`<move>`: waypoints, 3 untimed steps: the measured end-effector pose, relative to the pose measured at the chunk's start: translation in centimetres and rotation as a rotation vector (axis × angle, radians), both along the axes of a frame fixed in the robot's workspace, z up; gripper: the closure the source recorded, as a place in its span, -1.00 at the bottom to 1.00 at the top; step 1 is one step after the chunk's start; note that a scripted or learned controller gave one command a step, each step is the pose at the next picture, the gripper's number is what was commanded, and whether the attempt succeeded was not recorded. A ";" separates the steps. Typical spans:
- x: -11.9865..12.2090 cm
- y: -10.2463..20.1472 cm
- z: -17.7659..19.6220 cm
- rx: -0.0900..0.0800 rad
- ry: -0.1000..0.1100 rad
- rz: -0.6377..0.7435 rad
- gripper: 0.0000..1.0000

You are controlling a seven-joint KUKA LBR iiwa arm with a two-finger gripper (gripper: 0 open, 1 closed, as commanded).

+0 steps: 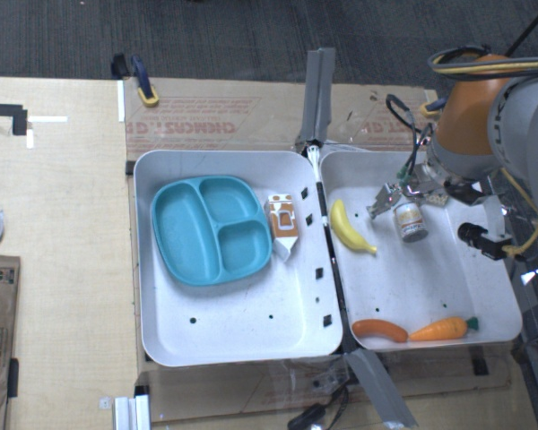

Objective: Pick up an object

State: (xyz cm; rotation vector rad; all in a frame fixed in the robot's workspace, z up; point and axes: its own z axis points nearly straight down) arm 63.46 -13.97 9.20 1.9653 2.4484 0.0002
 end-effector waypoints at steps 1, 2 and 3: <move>0.1 -0.1 0.9 -0.001 -0.002 -0.002 1.00; 0.0 -0.1 0.9 -0.001 -0.002 -0.002 -1.00; 0.1 -0.2 1.8 -0.001 -0.003 -0.004 1.00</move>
